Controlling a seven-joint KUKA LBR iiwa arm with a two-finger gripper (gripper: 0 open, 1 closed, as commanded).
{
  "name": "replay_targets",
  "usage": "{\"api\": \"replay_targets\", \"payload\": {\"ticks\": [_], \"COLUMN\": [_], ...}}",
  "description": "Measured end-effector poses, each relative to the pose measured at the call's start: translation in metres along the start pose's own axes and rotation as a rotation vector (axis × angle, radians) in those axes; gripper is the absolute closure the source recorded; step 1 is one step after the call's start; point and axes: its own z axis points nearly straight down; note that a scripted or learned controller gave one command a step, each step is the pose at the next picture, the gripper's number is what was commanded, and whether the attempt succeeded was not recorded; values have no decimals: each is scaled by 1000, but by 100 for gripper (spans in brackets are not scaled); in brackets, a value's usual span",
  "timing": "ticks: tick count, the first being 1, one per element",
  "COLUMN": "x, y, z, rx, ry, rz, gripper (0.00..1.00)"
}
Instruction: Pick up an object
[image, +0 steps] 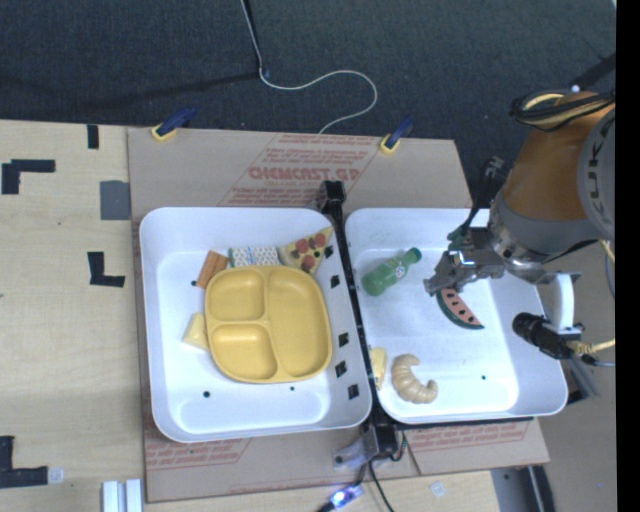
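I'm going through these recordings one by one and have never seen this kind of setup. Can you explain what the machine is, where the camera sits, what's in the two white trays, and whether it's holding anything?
The one camera sits above the bench and looks down at a slant. The grey and orange shape at the right is a robot arm, moved by a program; its gripper hangs over the right bin. That bin holds a green bottle, a watermelon slice, a croissant and a small yellow piece by the divider. The left bin holds a yellow divided plate with several small toy foods tucked around and partly under it, including a pizza slice. The gripper is right above the watermelon slice's upper end, but I cannot tell from this angle whether it grips it.
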Motion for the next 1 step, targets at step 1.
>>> {"api": "replay_targets", "payload": {"ticks": [1], "x": [17], "y": [48], "z": [-9], "rx": [-1], "ry": [0], "rz": [-3], "gripper": [100]}}
